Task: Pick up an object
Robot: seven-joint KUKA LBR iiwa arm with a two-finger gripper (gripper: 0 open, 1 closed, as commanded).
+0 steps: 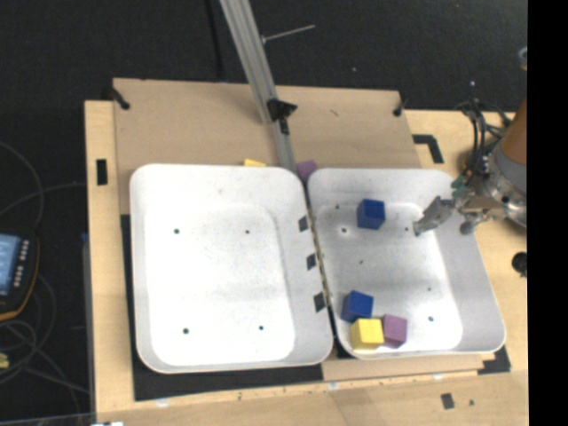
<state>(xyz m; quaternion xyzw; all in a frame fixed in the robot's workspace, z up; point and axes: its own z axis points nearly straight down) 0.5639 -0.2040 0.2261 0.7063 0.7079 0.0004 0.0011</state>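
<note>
We see the claw hanging over the right-hand rim of the right bin, its two grey fingers spread apart with nothing between them, one pointing down and left toward the bin floor, the other shorter and nearer the wrist. The nearest thing to pick is a blue cube, which lies to the claw's left on the bin floor, near but not touching, at about the same height in the view as the fingertips. Further from the claw, down and to its left near the bin's front edge, we find a second blue cube, and just below it a yellow cube with a purple block touching or just beside the yellow one on its right; these three sit close together in a cluster, well apart from the claw. Far to the claw's left lies the left bin. Beyond the bins' back rims, up and left of the claw, a small purple piece rests where the two bins meet, and a sliver of yellow peeks over the left bin's rim. A slanted metal rail rises from that same area.
</note>
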